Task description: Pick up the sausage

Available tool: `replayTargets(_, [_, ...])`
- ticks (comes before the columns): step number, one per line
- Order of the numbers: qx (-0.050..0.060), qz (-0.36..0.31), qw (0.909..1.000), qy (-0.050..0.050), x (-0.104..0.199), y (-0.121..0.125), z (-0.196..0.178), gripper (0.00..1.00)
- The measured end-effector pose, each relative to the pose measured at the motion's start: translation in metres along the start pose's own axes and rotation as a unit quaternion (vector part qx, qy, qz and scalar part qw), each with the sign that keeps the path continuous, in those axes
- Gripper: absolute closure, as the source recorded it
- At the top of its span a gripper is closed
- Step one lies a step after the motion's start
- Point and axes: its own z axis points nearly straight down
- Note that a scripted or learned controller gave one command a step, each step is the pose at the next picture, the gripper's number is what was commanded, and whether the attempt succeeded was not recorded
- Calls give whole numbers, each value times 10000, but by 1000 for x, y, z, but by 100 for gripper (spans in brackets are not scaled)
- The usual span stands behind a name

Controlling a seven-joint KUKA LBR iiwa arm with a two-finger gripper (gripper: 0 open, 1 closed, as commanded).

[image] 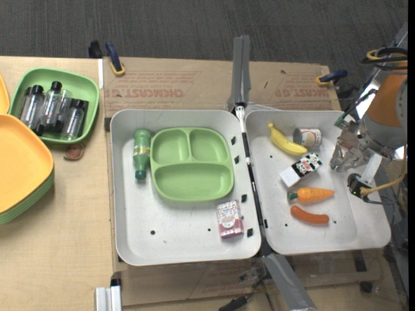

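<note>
Dark carpet across the top of the frame; below it a wooden bench (58,251) topped with cardboard, bearing 2 white bins side by side.

Left bin (130,238): green divided plate (191,164) at centre, green bottle (141,153) just beside its left edge, small pink box (229,219) lower right.

Right bin (363,229): banana (286,141) upper left, a can (308,137) just right of it, black-and-white carton (301,168) mid-bin, carrot (312,195) below that. Sausage (310,216) lies just below the carrot, lower centre of the bin, long axis roughly left-right, close to the carrot but apparently apart from it.

Far left of frame: stacked orange plates (23,167), green tray (55,105) of dark vials.

Gripper (347,157) sits over the bin's right side, up and right of the sausage, well apart from it. Nothing between the fingers; whether they are spread or closed, cannot tell from this angle.

Step in hand, by my reading: approach, grasp not yet begun. Next move calls for travel down-left in frame to above the sausage, fingers set across its short axis, then descent. Risk: nudging the carrot.
</note>
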Motion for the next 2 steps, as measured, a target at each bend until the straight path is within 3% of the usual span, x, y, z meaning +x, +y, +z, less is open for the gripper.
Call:
replayTargets(1, [4, 823, 9966, 0, -44, -82, -108, 100])
replayTargets(2, [4, 2409, 9705, -3, -1, -13, -3, 100])
